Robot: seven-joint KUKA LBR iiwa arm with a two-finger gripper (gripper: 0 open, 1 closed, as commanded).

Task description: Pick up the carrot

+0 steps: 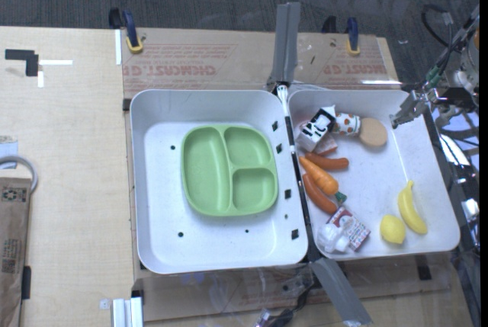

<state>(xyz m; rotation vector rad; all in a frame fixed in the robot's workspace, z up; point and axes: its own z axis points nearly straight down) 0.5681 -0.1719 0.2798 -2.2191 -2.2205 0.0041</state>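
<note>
gripper [404, 113] above bin rim [421, 106], carrot [321, 175] apart

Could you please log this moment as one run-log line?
task: pick up carrot | carrot: right bin, left side | gripper: above bin's far right edge, apart from carrot | status: not grasped

Bright even overhead light, soft shadows, slightly grainy, mild blur

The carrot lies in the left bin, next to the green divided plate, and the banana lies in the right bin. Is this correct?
Not quite. The camera view shows the carrot in the right bin, near its left wall, not beside the green divided plate, which sits in the left bin. The banana does lie in the right bin.
</note>
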